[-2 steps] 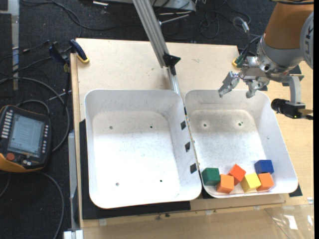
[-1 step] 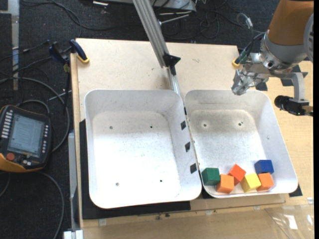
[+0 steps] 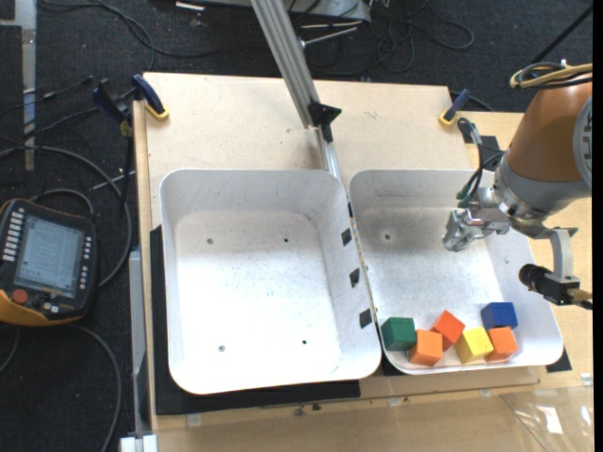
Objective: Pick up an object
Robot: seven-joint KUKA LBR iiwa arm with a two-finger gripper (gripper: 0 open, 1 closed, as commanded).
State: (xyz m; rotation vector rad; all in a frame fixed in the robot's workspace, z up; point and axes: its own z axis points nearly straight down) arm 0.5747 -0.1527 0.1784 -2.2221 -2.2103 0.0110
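A: Start at the near rim of the right bin (image 3: 528, 281). What is there to take?

B: A huddle of small blocks against the front wall. A green cube (image 3: 399, 332) sits at the left end, an orange block (image 3: 428, 347) touching it, another orange one (image 3: 449, 327) tilted just behind, then a yellow block (image 3: 474, 344), an orange block (image 3: 502, 343) at the right end and a blue cube (image 3: 498, 314) behind that.

A: How would they handle?

B: My guess is light and rigid, wood or foam, with flat faces that should not slip. The green cube looks the easiest: its left side is free, so take it across two opposite faces. The ones in the middle are crowded, and a finger could wedge between neighbours.

A: And the gripper (image 3: 459, 233)?

B: Farther back, hanging over the bare middle of that bin, well apart from the blocks. Whether the jaws are released or clenched I cannot tell, too small and blurred. Nothing is visible between them.

A: Beyond that?

B: The left bin (image 3: 188, 252) beside it, the desk (image 3: 236, 125) under both, and a metal post (image 3: 287, 50) slanting away at the back.
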